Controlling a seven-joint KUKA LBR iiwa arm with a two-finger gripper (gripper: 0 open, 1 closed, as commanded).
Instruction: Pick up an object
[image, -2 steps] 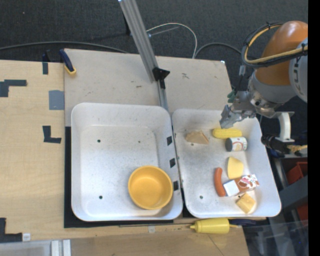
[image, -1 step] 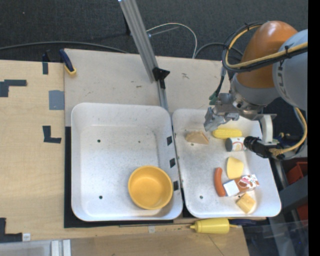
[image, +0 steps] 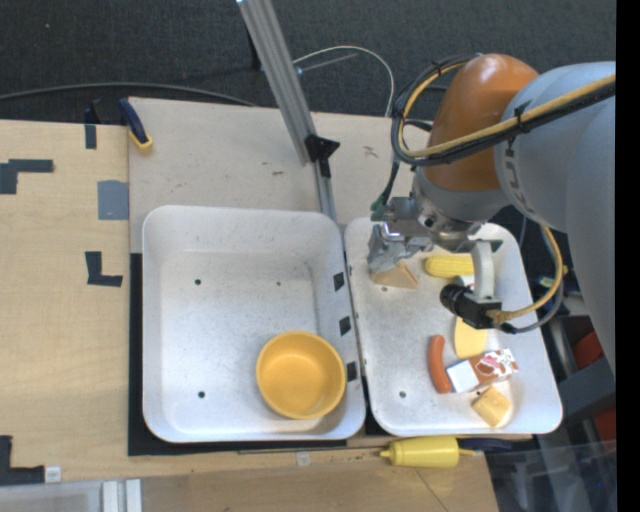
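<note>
While my gripper (image: 388, 255) hangs low at the right bin's (image: 420, 400) far left corner, I see a tan wedge (image: 403, 276) just beside it; whether the claw is parted, I cannot tell.

tan wedge-shaped block (image: 402, 276): I see it in right bin, upper left, tilted, just under gripper (image: 385, 252)
grip: I can't tell if it's touching
yellow bowl (image: 299, 373): upright, left bin, lower right corner
</note>
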